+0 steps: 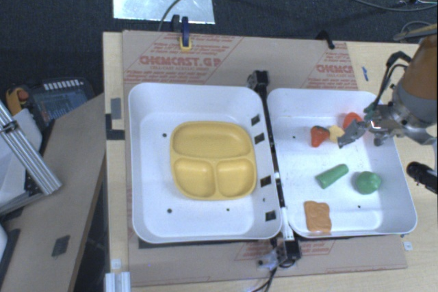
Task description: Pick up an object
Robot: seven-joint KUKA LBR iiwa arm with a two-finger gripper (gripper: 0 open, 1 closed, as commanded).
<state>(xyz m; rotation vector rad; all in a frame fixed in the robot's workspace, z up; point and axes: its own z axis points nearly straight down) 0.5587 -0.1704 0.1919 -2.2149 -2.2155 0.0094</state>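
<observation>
The bench (pixel 226 44) carried two shallow white bins side by side. The left bin (pixel 147 147) held a yellow divided tray (pixel 209 159), lying flat near its middle. The right bin (pixel 390 215) held the small things. A tan toast-like piece (pixel 317 216) lay by its near edge, close to the near left corner. A green cylinder (pixel 332 175) lay tilted near the bin's middle, and a round green piece (pixel 368 182) sat just beside it toward the right edge. Nearer the far edge, a red-orange piece (pixel 319 136) and a small yellow piece (pixel 335 133) sat close together, with another orange piece (pixel 352 120) just beyond them. My arm (pixel 417 89) came in over the right edge, and my claw (pixel 357 132) hung over that far cluster. I could not tell how wide it stood or whether anything sat in it.
</observation>
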